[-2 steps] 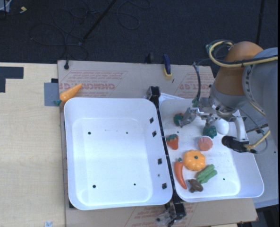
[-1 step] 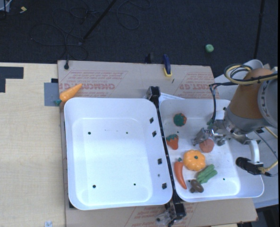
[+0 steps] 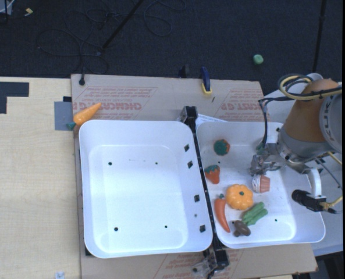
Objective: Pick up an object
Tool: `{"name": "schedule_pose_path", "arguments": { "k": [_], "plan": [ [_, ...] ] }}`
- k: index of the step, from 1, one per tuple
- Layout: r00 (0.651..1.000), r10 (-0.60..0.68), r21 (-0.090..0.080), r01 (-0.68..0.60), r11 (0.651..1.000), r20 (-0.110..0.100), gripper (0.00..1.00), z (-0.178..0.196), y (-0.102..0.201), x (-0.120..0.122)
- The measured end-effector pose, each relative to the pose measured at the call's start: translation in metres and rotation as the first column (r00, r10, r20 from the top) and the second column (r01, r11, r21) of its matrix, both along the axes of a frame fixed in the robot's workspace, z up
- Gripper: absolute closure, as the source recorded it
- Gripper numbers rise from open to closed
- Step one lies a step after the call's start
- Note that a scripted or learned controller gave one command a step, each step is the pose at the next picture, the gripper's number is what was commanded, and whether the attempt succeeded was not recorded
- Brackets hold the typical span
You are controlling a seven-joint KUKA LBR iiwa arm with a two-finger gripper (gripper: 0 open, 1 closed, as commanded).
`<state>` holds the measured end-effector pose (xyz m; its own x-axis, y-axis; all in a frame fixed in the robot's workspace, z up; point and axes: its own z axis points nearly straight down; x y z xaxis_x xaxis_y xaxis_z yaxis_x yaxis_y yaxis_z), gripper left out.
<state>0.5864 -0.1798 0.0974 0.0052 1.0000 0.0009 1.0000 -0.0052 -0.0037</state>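
Left bin [image 3: 102,156] free; toys [image 3: 239,196] crowded right.

- Two bins stand side by side on the bench: the left bin [image 3: 96,156] and the right bin [image 3: 300,228].
- In the right bin, a ball [image 3: 221,147] lies toward the far side.
- Nearer than the ball, a strawberry [image 3: 212,174] lies close to the wall between the bins.
- A pumpkin [image 3: 239,196] lies near the middle, a carrot [image 3: 220,214] just to its left.
- A pepper [image 3: 254,213] lies right of the carrot, a small lump [image 3: 240,229] before it.
- The gripper [image 3: 260,168] is over the right bin, above a small can [image 3: 261,183].
- Another carrot [image 3: 86,113] lies outside, behind the left bin's far left corner.
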Motion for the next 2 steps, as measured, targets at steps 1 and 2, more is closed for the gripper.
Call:
{"name": "schedule_pose_path", "arguments": {
  "k": [1, 2],
  "plan": [
    [1.000, 0.014, 0.000, -0.014, 1.000, 0.017, 1.00, 0.120, 0.070, 0.040],
    [1.000, 0.018, 0.004, -0.018, 1.000, 0.006, 1.00, 0.147, 0.190, 0.048]
  ]
}}
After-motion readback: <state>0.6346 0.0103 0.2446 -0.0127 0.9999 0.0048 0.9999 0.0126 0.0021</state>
